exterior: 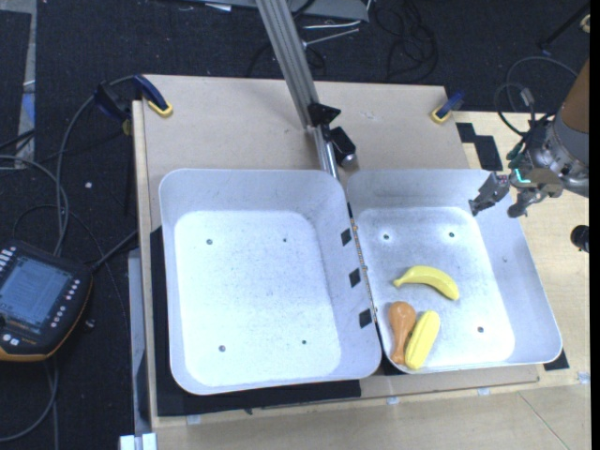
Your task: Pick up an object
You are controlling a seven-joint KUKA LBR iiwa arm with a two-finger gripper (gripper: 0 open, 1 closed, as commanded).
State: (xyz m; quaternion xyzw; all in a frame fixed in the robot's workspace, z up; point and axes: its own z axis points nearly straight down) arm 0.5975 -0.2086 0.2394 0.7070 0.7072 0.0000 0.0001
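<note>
Not much of the arm point(574, 125) was in shot, just the wrist end at the right edge. It had an orange band up top with a grey, rounded housing under it. Below that sat a darker metal block with a small teal-green light or marking on its face. The gripper point(503, 199) was dark grey to black, with 2 thin fingers point(487, 198) ending in narrow tips. A thin dark cable looped near the wrist.
</note>
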